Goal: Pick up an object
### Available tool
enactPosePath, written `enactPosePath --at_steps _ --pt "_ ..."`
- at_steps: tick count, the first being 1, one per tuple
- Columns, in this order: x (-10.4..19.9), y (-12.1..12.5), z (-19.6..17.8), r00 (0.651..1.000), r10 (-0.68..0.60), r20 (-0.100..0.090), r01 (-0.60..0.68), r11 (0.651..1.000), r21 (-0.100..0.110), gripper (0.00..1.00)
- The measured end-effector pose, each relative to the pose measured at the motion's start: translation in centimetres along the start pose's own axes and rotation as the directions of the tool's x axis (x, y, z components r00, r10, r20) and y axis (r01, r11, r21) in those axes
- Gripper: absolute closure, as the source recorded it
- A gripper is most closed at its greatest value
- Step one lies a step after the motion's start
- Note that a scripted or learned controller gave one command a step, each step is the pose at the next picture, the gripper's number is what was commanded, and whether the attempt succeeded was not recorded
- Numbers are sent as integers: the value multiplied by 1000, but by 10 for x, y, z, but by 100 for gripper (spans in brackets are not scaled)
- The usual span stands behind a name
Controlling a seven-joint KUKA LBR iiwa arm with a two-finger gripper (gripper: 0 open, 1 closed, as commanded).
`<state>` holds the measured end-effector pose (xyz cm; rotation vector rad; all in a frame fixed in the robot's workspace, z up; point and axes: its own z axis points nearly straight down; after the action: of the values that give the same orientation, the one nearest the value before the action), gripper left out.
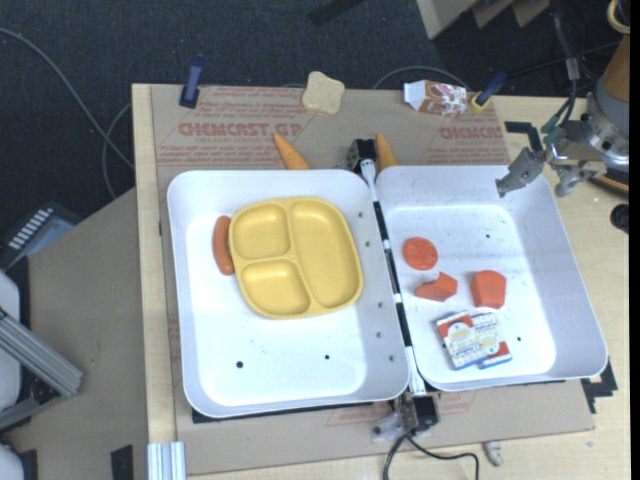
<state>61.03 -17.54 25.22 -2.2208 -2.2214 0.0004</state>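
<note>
The tool point(524, 173), finger state unclear, hovers over the right bin's point(570, 268) far rim, well apart from the red pieces point(452, 273) and small carton point(472, 338) lying loose for picking.

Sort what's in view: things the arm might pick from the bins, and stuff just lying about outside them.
Candidates in the bins:
round red slice
red chunk
orange block
small carton
sausage
yellow divided plate

Lying about on the bench:
bread slice
crumpled carton
carrot
blue clip
</note>
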Motion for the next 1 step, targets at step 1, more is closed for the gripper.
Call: enactPosePath --at_steps 1 --pt "-49 -51 91 1000 1 1 -1 1000 2 0"
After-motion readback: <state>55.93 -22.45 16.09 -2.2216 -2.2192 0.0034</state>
